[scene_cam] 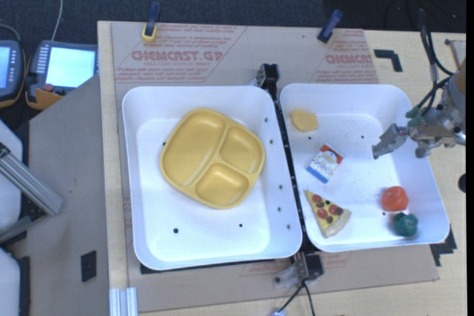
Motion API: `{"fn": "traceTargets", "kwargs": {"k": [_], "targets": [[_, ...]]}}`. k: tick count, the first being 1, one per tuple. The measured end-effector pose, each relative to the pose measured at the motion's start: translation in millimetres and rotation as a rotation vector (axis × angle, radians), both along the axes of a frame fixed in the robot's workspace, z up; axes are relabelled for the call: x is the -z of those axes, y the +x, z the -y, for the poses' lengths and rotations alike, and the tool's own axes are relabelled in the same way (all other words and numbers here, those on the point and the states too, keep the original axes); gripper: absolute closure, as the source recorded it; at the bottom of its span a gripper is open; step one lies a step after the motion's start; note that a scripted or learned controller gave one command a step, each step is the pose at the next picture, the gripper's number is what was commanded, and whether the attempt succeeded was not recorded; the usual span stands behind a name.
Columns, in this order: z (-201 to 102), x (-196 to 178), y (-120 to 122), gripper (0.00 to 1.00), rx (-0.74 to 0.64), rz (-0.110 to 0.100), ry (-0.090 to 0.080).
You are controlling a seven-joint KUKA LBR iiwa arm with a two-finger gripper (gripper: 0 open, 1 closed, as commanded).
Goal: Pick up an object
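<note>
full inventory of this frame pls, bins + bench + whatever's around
divided plate: 1, yellow, middle of left bin
left bin: 1, white, left half of bench
right bin: 1, white, right half of bench
yellow piece: 1, yellow, right bin, far left corner
small carton: 1, white, blue and red, right bin, centre-left
pizza slice toy: 1, yellow with red spots, right bin, near left
red ball-like object: 1, red-orange, right bin, near right
green object: 1, dark green, right bin, near right corner
clamps: 2, blue, far bench edge
tablet screen: 1, lit, left of bench
gripper: 1, grey, over right bin's right side, holding nothing visible
</note>
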State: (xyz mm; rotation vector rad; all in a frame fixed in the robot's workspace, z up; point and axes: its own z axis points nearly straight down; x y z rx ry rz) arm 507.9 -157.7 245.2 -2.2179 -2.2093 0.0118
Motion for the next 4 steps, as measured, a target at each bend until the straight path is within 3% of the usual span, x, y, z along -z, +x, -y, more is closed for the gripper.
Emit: {"fn": "traceTargets", "kwargs": {"k": [1, 4], "targets": [[-0.5, -6.8, 2.5, 0.0, -0.004, 0.014, -0.003], [5.0, 157.3, 7.4, 0.0, -0.003, 0.008, 0.0]]}}
